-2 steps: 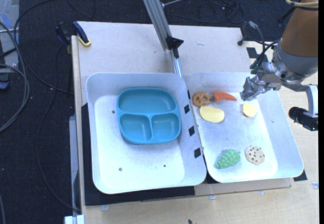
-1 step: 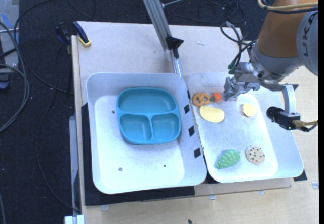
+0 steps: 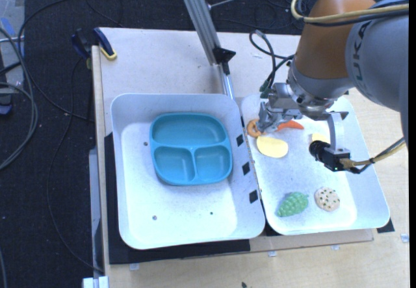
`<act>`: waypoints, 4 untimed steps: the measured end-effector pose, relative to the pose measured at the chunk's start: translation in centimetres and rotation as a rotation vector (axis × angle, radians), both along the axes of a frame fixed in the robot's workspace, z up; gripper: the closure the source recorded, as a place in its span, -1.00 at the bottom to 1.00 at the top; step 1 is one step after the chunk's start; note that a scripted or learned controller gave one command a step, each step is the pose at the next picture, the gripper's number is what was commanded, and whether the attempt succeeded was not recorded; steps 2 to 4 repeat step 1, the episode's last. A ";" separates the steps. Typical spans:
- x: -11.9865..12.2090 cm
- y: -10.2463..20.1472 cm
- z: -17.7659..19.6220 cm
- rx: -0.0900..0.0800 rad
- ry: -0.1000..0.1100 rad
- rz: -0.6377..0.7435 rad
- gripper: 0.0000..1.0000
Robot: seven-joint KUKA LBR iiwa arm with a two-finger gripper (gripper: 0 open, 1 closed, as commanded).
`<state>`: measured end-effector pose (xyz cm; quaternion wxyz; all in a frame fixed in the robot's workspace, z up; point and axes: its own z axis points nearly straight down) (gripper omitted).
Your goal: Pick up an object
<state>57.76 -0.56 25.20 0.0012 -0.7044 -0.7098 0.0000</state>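
My gripper (image 3: 268, 121) hangs low over the far left part of the right bin (image 3: 364, 212), at the end of the grey arm with its orange band. Just under and beside it lie a small orange piece (image 3: 251, 129) and an orange carrot-like toy (image 3: 290, 125). A pale yellow oval object (image 3: 272, 147) rests just in front of the gripper. Nearer the front of the same bin sit a green bunch of grapes (image 3: 292, 204) and a speckled cookie (image 3: 327, 199). Nothing is seen lifted off the bin floor.
A blue three-compartment tray (image 3: 192, 148) lies in the left bin (image 3: 130, 215). A slanted metal pole (image 3: 198, 10) stands behind the bins. Black cable with a connector (image 3: 328, 153) dangles from the wrist over the right bin.
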 end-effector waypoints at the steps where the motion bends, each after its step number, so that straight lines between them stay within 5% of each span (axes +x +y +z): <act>1: 1.4 6.2 -0.3 0.000 -0.003 0.001 1.00; 4: 1.4 6.2 -0.3 0.000 -0.003 0.001 1.00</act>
